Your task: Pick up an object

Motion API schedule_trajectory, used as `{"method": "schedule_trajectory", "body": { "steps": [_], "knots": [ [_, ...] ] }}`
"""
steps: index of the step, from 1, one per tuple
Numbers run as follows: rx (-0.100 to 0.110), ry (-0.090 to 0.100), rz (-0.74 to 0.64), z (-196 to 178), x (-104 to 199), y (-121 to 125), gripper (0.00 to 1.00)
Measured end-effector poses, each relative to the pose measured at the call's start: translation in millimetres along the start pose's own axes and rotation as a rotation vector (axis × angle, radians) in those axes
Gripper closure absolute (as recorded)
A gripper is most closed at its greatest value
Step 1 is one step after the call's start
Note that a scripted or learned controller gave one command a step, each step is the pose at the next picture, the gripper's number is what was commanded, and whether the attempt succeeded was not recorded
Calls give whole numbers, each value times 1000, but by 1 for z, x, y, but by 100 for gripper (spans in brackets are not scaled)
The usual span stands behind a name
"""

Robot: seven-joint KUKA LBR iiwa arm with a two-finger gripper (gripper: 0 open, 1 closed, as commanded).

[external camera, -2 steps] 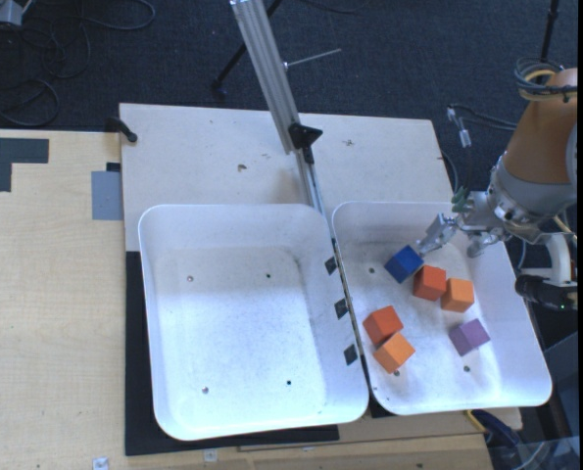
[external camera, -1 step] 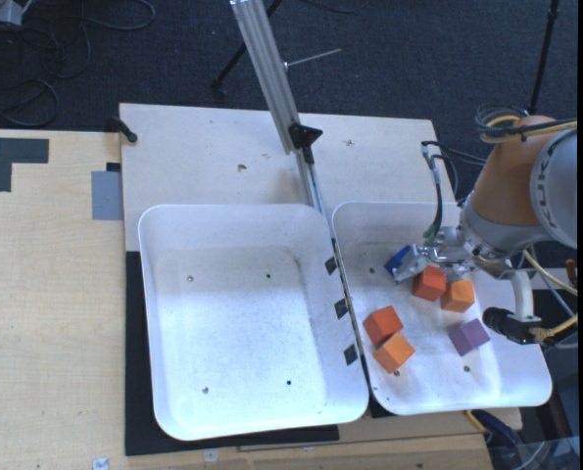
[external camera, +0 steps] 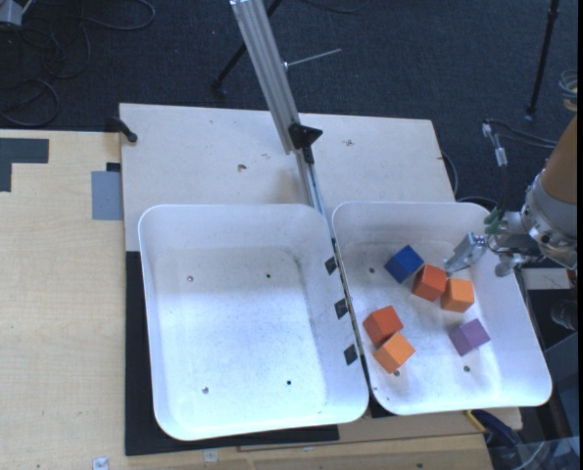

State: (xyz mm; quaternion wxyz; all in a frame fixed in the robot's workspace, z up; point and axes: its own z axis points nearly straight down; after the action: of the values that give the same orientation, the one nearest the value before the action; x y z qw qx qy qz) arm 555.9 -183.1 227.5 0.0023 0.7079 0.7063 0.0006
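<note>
Several cubes lie in the right bin (external camera: 526, 380): a blue cube (external camera: 403, 262), a red-orange cube (external camera: 429, 282) touching an orange cube (external camera: 458, 294), another red-orange cube (external camera: 382, 323) beside an orange cube (external camera: 395, 351), and a purple cube (external camera: 469, 336). My gripper (external camera: 483, 260) hangs over the bin's upper right part, just above and to the right of the orange pair. Its fingers stand apart, one silver fingertip (external camera: 462, 256) pointing down-left. Nothing sits between them.
The left bin (external camera: 164, 262) adjoins the right one along a divider with black clips (external camera: 340, 306). A slanted aluminium rail (external camera: 271, 76) rises behind the bins. The bench edge and cables lie at the right, under the arm.
</note>
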Motion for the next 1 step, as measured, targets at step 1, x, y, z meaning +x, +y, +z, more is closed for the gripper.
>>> {"method": "schedule_trajectory", "body": {
  "steps": [1],
  "knots": [
    [1, 1, -2, 111, 19, 42, 0]
  ]
}}
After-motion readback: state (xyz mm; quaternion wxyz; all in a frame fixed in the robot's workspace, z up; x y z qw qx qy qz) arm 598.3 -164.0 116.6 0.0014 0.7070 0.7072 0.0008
